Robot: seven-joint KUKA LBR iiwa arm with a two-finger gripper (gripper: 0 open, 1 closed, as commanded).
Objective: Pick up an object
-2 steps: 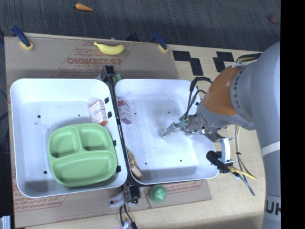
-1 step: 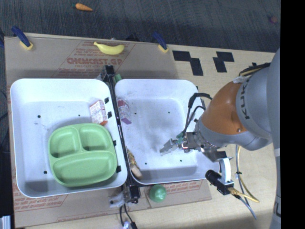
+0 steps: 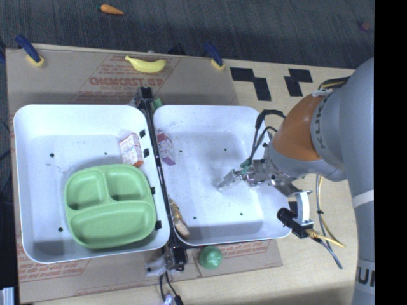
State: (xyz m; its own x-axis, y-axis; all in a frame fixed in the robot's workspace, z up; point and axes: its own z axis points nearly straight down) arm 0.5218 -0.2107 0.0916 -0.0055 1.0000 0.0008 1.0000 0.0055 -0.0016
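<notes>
arm [image 3: 318,138] bent low, gripper [image 3: 227,182] in right bin [image 3: 191,170]

The arm [image 3: 331,132] runs off the right edge, so its upper links are cut away. Its wrist covers part of the right bin's [image 3: 210,113] far wall. The gripper [image 3: 229,180] is a pale blur low over that bin, and whether anything sits between its fingers cannot be told. The carton [image 3: 131,149] in the left bin is too small to read. The packet [image 3: 164,146] by the divider is partly hidden by the black clip strip [image 3: 152,151]. Something tan [image 3: 178,221] lies half under the bins' rims, unidentifiable.
</notes>
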